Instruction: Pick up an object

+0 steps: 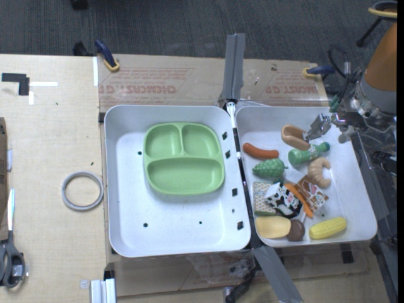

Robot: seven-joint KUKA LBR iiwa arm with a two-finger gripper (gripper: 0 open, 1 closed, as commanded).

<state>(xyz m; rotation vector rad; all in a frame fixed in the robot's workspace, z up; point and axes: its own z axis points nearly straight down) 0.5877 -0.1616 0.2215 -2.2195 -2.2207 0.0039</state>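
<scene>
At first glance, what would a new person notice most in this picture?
The green divided plate lies alone in the left bin. The right bin holds a crowd of toy food, with a yellow corn cob at its near edge. The gripper hangs over that bin's far side.

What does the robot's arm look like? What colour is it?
The arm comes in from the right. It is grey metal with an orange band above the wrist. Dark cables curl beside it. Its end effector is small and silvery grey with two thin fingers.

Red print on the cardboard sheet (189,81) behind the bins, upside down, apparently "CHEMCAL", rest unreadable
</scene>
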